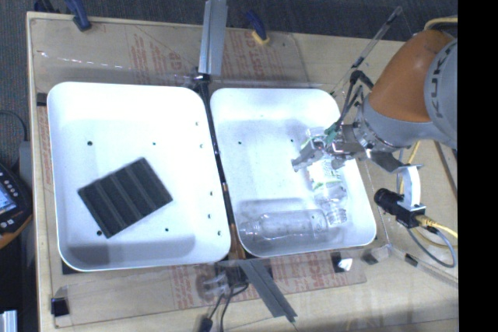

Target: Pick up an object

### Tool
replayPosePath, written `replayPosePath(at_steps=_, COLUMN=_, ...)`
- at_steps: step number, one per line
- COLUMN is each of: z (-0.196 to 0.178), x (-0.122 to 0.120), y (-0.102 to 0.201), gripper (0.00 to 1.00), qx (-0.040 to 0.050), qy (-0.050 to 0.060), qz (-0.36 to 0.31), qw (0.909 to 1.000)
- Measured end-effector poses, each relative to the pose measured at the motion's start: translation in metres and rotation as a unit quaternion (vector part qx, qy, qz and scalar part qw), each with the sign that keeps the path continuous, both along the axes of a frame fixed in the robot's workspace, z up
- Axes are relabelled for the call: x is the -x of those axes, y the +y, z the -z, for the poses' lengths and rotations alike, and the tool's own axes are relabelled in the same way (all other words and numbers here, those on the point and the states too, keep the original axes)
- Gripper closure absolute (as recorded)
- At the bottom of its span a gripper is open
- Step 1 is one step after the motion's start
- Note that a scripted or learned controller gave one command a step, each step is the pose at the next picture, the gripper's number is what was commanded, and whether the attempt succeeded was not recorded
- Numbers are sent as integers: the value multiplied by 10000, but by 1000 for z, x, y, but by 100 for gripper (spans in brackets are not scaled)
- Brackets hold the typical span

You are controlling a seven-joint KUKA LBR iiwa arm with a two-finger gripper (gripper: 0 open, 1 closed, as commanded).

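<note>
A black ribbed slab (124, 196) lies flat in the left bin (70, 109), toward its front left. In the right bin (257, 113), a large clear plastic bottle (284, 225) lies on its side along the front wall. A smaller clear bottle (331, 194) lies near the right wall, pointing from front to back. My gripper (313, 153) is low over the right bin's right half, at the far end of the small bottle. Whether it touches the bottle is not clear. The grey arm with its orange band (405, 93) reaches in from the right.
A metal bar (212, 35) stands behind the seam between the bins. Blue clamps (76, 10) hold the bench's back edge. Another metal bracket (264, 290) lies in front of the bins. A device with a screen (9, 202) sits at the far left.
</note>
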State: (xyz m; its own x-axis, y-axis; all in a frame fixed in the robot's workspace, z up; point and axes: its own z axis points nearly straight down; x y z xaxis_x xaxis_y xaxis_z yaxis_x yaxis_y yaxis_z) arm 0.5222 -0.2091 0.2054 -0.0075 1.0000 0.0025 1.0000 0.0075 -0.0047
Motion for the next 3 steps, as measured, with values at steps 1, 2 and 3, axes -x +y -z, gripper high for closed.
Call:
replayPosePath(at_steps=1, z=26, x=-37, y=-1, gripper=0, qx=10, qy=-14, qz=-366, qw=9993)
replayPosePath(at_steps=2, z=26, x=-37, y=-1, gripper=0, qx=11, qy=-14, qz=-365, qw=9993)
replayPosePath(at_steps=3, z=-23, x=-63, y=1, gripper=0, qx=15, qy=-28, qz=-1519, qw=9884)
